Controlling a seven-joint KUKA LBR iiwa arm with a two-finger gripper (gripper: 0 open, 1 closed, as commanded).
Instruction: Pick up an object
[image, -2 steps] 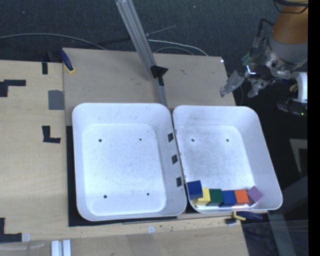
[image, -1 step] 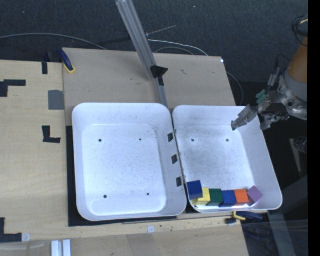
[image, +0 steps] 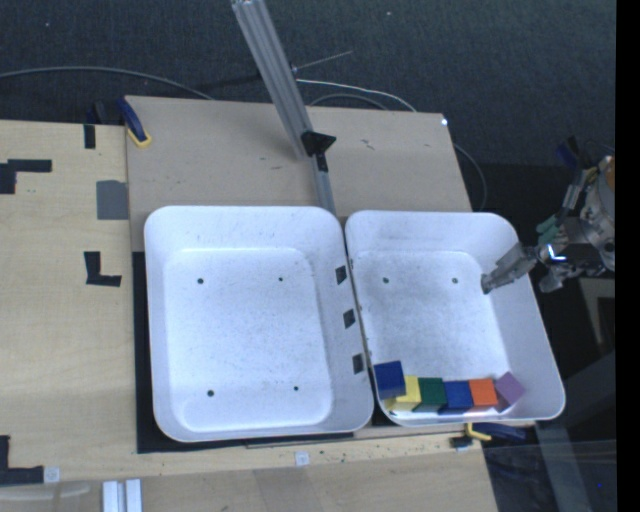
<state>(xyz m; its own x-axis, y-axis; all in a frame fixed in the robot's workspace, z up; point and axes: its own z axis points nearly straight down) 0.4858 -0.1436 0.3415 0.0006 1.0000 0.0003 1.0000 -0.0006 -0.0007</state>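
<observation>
Hovering at the right bin's (image: 520, 300) far edge, the gripper (image: 497, 277) is perhaps empty; I cannot tell its opening. Tightly packed blocks (image: 440, 392) are risking a slipped grasp.

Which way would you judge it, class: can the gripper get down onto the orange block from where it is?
Probably yes from above, since nothing covers the orange block. But a clean grasp looks doubtful: it is wedged between neighbouring blocks against the right bin's wall. The gripper sits at that bin's edge.
</observation>
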